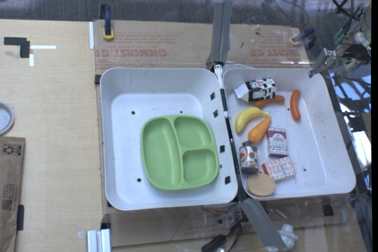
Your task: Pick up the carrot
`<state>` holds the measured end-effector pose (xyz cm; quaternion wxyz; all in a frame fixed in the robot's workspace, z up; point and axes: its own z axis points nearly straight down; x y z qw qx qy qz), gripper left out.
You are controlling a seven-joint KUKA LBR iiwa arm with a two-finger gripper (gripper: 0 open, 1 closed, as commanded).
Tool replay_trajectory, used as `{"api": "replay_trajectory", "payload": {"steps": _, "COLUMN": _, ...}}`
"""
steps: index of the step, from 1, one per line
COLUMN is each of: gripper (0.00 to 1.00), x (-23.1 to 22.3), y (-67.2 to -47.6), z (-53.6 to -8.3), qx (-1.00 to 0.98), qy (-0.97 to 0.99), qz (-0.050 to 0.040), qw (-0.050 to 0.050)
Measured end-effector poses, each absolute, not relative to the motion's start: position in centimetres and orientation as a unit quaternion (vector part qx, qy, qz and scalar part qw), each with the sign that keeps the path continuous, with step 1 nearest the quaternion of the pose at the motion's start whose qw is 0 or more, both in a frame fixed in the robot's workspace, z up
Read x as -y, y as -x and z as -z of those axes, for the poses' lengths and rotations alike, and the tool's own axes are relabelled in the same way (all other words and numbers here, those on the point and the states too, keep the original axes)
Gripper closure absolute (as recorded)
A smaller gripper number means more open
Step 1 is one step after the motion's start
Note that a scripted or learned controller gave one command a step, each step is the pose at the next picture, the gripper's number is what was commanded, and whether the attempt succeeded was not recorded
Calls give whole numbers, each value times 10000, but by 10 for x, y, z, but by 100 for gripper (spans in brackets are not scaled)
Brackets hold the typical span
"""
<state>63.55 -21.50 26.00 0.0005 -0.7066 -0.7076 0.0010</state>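
The carrot [258,128] is a short orange piece lying at a slant in the right bin [331,144], near its left wall. It touches the lower end of a yellow banana [248,117]. The gripper [341,55] hangs at the far right, above and beyond the right bin's back right corner, among cables and well away from the carrot. Nothing is seen in its grasp.
The right bin also holds a cow-patterned carton [258,90], a red-orange sausage [295,104], a can [248,157], two small red boxes [277,143], and a tan round cookie [261,185]. A green divided plate [180,151] lies in the left bin [118,127].
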Motion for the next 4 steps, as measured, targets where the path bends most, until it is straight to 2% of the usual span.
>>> {"api": "replay_trajectory", "payload": {"steps": 1, "gripper": 0, "x": 157, "y": -634, "z": -143, "qx": 7609, "qy": 6489, "qz": -4, "qw": 3}}
{"api": "replay_trajectory", "payload": {"steps": 2, "gripper": 0, "x": 101, "y": -625, "z": -102, "qx": 8019, "qy": 5974, "qz": 40, "qw": -82}}
{"api": "replay_trajectory", "payload": {"steps": 3, "gripper": 0, "x": 101, "y": -567, "z": -101, "qx": 8722, "qy": 4891, "qz": 48, "qw": -98}}
{"api": "replay_trajectory", "payload": {"steps": 4, "gripper": 0, "x": 109, "y": -519, "z": -93, "qx": 9106, "qy": 4132, "qz": 6, "qw": -17}}
